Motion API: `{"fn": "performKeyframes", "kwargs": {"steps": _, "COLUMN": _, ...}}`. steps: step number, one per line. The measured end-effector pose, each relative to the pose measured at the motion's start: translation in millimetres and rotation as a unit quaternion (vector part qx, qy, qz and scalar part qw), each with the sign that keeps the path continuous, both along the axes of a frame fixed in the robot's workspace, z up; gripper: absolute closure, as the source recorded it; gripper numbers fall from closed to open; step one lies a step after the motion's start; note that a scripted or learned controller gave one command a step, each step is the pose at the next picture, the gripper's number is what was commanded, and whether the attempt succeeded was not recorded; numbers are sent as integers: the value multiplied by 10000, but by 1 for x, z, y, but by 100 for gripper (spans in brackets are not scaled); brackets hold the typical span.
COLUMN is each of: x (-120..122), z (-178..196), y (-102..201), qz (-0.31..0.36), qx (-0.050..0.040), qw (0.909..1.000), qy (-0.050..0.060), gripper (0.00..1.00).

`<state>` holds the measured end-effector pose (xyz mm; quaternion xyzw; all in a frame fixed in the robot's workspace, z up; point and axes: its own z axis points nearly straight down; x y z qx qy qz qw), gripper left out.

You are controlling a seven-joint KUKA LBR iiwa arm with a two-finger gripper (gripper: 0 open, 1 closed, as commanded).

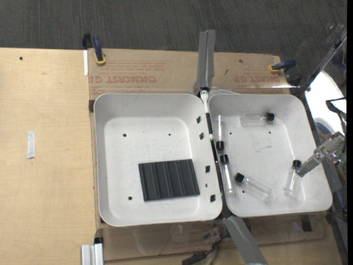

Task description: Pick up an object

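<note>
A black ribbed rectangular pad lies flat in the left bin, toward its front. Several clear tubes with black caps are scattered in the right bin. One tube lies near the back. Two tubes run along the left wall. Another lies near the front, and one sits at the front right. A grey metal part of my gripper reaches in from the right edge. Its tip is just above the black cap of the front-right tube.
A grey divider bar runs between the two bins. Clamps hold cardboard behind them. A wooden benchtop spreads to the left, with a small pale strip on it.
</note>
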<state>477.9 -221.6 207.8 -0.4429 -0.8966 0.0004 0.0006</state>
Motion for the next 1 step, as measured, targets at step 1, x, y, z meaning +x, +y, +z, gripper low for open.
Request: {"fn": "performKeyframes", "kwargs": {"steps": 1, "x": 1, "z": 98, "y": -1, "qz": 1180, "qx": -13, "qw": 9930, "qy": -21, "gripper": 0}}
